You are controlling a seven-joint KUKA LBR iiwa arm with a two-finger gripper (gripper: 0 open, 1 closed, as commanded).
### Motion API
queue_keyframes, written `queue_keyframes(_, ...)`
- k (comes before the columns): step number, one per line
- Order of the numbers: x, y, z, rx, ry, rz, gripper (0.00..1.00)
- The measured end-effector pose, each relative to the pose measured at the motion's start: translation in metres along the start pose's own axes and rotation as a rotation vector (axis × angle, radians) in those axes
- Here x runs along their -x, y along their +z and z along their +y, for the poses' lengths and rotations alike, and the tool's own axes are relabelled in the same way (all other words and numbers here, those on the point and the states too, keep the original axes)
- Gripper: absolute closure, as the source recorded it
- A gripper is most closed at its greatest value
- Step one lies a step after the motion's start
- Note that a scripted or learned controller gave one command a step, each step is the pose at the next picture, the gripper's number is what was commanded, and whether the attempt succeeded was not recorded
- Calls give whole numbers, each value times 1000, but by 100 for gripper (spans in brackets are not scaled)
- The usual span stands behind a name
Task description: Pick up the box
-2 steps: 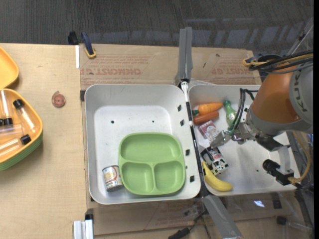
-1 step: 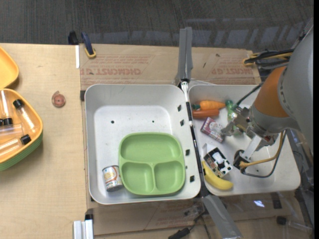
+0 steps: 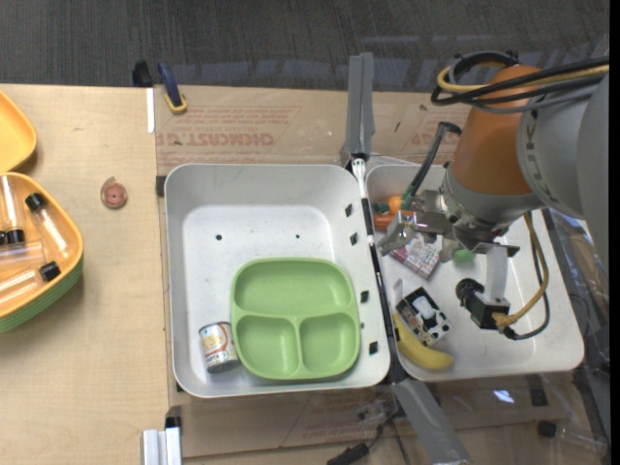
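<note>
My arm [image 3: 504, 153] covers the rear part of the right bin [image 3: 557, 347], hiding whatever lies beneath it. My gripper [image 3: 412, 229] is too cluttered to read. An orange item [image 3: 391, 204] shows only partly. The yellow trays [image 3: 29, 250] are cut off by the left edge.

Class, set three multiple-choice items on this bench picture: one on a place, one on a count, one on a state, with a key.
1. Where is the green tray?
A. left bin
B. right bin
C. on the wooden bench

2. How many compartments has the tray?
A. two
B. three
C. five

3. How does the can lie?
A. inside the tray
B. beside the tray, at its left
C. under the banana

Key: A, it sits within the left bin; B, one wide and two small; B, it rests on the bin floor.
</note>
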State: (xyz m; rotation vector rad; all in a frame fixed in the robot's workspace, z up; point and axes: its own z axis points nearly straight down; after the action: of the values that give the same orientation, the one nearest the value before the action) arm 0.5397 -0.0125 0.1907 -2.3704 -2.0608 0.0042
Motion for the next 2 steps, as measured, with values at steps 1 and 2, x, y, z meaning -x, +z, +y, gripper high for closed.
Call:
queue_keyframes(1, 81, 38, 50, -1, -109, -1, 0)
queue_keyframes(2, 39, -1, 81, 3, -320, -1, 0)
